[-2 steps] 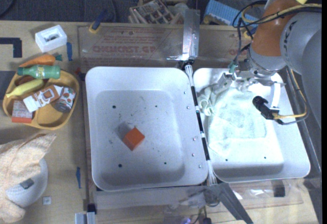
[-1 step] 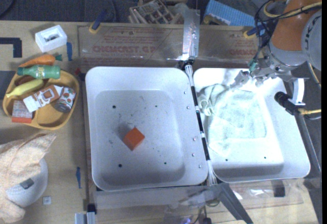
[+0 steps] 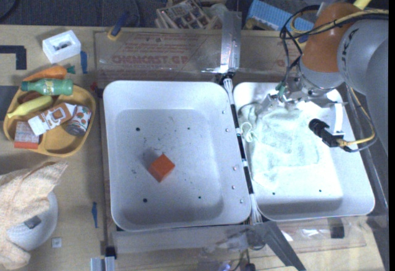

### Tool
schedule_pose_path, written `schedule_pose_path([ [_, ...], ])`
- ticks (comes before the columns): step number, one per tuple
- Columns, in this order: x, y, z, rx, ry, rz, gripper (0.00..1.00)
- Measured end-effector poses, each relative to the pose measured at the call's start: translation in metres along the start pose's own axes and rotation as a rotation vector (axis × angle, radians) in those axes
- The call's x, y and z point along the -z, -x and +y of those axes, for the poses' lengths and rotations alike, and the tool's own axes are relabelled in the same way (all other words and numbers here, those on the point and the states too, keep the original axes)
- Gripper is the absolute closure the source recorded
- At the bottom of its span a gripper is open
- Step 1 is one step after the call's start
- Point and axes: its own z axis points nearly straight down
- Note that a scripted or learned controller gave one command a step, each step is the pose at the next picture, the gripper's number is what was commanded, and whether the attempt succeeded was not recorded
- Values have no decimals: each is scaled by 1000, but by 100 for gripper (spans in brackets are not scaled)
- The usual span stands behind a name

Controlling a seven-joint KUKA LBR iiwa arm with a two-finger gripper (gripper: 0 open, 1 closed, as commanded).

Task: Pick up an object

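A small orange block lies on the floor of the left white bin, a little left of its middle. My gripper hangs low over the back left part of the right white bin, near the divider between the bins. It is blurred and seen from above. The orange block is far off to its lower left, in the other bin. I see nothing held at the gripper.
A black cable end from the arm hangs over the right bin. Left of the bins stands a yellow bowl of toy food, with a white box behind it and a cloth in front.
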Motion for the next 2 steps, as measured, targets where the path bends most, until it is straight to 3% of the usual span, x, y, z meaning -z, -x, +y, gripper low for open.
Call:
schedule_pose_path([
  [1, 97, -46, 12, 219, -2, 2, 0],
  [2, 0, -18, 4, 217, -9, 8, 0],
])
